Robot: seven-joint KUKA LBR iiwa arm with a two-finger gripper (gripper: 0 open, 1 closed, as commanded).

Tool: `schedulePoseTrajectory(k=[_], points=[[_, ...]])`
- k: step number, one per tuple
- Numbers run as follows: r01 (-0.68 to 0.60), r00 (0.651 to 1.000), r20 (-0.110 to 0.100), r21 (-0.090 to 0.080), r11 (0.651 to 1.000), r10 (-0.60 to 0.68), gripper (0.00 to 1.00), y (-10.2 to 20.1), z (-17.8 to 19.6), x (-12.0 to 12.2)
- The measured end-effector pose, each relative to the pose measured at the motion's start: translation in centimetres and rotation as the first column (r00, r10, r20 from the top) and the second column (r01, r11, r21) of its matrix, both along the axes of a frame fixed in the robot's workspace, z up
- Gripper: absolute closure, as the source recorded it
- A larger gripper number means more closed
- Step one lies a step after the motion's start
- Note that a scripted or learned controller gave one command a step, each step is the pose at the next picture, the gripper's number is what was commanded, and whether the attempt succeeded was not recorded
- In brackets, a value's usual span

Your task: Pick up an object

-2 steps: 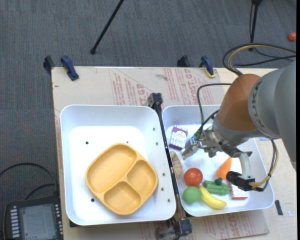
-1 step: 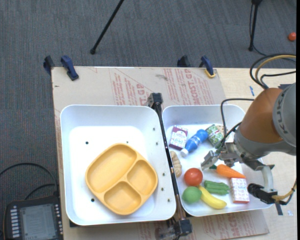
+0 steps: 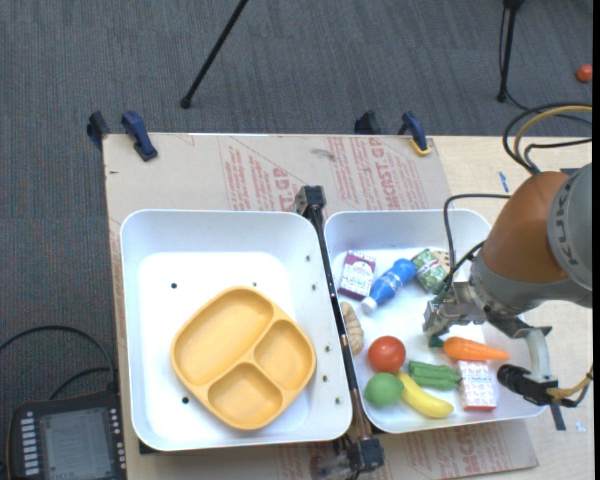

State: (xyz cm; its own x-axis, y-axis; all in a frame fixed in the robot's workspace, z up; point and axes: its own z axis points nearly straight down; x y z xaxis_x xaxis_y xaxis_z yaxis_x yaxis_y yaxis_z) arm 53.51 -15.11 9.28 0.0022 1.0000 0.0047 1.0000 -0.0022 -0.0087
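My gripper point(image 3: 442, 323) hangs over the right bin point(image 3: 467, 214), at its right-middle part, under the grey arm with the orange band. Just below and right of it lies an orange carrot point(image 3: 476, 349). A green vegetable point(image 3: 435, 374) and a red tomato point(image 3: 386, 353) sit lower left of it. Up and to the left, a blue bottle point(image 3: 390, 282) lies beside a purple carton point(image 3: 357, 274). A green and white packet point(image 3: 432, 267) is right above the gripper. Nothing can be seen held.
A yellow banana point(image 3: 425, 398), a green lime point(image 3: 383, 389) and a red and white carton point(image 3: 477, 385) lie along the right bin's front. A tan bread piece point(image 3: 352, 329) rests against its left wall. In the left bin point(image 3: 140, 238) lies a yellow divided plate point(image 3: 242, 356).
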Motion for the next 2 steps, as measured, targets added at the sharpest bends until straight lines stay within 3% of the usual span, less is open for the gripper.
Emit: schedulePoseTrajectory(k=[1,2], points=[[0.0,1.0,0.0,0.0,1.0,0.0,0.0,0.0,-0.01,-0.01],[0.001,1.0,-0.004,0.002,1.0,-0.001,1.0,0.04,0.74,0.04]])
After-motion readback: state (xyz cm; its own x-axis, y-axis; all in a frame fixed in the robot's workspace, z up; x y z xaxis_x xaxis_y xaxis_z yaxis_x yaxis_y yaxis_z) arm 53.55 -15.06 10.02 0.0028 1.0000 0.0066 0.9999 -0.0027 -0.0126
